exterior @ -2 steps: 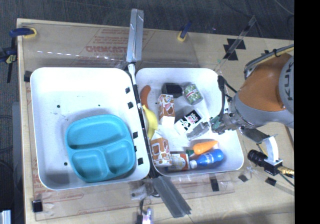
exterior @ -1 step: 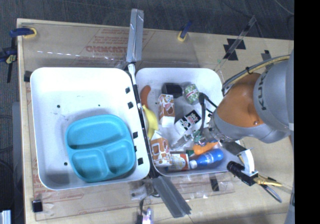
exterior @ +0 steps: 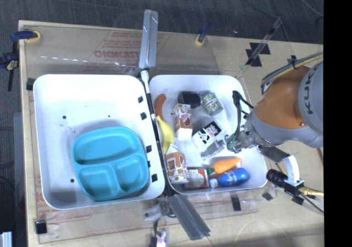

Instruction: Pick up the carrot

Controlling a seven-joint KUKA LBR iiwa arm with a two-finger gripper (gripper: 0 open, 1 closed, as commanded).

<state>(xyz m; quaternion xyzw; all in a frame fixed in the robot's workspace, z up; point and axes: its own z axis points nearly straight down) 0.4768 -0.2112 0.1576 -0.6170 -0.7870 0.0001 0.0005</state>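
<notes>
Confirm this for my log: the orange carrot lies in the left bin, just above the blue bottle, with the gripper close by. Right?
Not quite. The camera view shows the carrot in the right bin, not the left one. The rest stands: it lies just above the blue bottle, with the gripper close by.

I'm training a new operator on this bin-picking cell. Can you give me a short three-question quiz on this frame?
1. True or false: the carrot lies in the right bin.
2. What lies in the left bin? A) a blue divided tray B) a banana C) a blue bottle
3. Fill in: just in front of the carrot, towards the bin's near wall, lies a blue ____.

Key:
1. True; it sits near the bin's front, close to the gripper.
2. A, the blue divided tray.
3. Bottle; the blue bottle lies alongside the carrot.
</notes>
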